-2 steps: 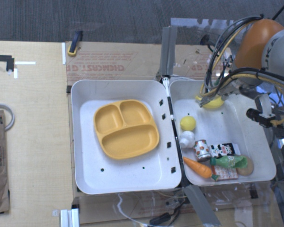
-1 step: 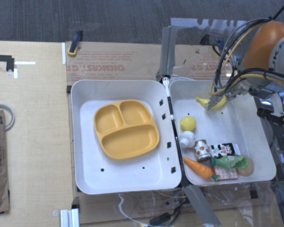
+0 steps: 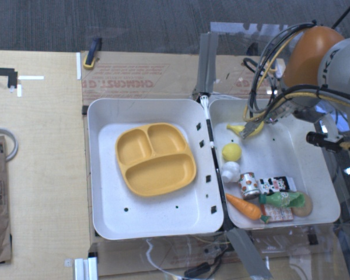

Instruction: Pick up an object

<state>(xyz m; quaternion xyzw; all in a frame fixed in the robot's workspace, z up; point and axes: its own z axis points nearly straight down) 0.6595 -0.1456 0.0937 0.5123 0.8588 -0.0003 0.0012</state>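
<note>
Desk bins are sitting side by side; the arm's jaws [image 3: 262, 121], state unclear, are hovering above the banana [image 3: 240, 130], probably targeting it.

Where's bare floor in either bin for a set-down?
Left bin: strips around the yellow divided plate, widest along the near wall. Right bin: open middle right of the yellow ball. Crowded: near edge, with the carrot, can and packets.
</note>
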